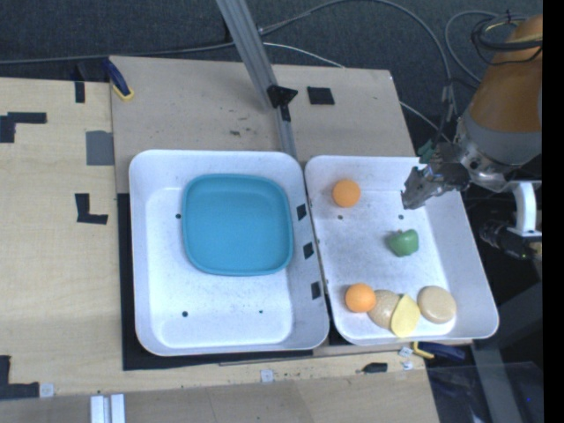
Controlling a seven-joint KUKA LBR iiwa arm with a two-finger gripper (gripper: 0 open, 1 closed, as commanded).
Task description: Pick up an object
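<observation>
The gripper [416, 192] is hanging over the right bin [467, 263], beyond the green fruit [404, 242]; I cannot tell its jaws' state.

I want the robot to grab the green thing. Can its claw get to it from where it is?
Probably yes. The claw hovers over the right bin, above the green thing, which sits alone with bare bin floor around it. Nothing lies between them.
</observation>
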